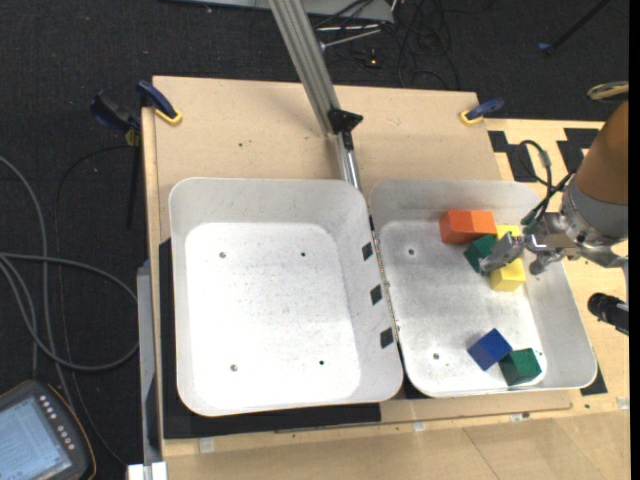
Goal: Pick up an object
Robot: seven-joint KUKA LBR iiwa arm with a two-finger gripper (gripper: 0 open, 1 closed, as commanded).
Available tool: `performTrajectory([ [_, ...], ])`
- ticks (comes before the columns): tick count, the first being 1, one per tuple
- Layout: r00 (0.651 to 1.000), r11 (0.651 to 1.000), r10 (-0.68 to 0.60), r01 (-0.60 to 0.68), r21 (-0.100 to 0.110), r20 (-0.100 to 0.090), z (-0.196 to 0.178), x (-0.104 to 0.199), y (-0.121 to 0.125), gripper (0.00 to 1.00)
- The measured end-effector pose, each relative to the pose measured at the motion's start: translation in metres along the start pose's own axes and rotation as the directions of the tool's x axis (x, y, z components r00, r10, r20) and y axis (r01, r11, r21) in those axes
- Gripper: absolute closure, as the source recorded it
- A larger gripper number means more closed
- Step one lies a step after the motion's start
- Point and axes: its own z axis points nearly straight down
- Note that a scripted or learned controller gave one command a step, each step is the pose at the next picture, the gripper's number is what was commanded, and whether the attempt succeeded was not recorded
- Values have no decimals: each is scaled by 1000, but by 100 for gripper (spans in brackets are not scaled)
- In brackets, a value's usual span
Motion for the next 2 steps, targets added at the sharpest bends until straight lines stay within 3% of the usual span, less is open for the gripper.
performTrajectory([
  [1, 1000, 1000, -1, 1, -10, 7, 48, 3, 10, 0],
  [2, 1000, 1000, 0, 0, -13, 6, 35, 3, 11, 100],
])
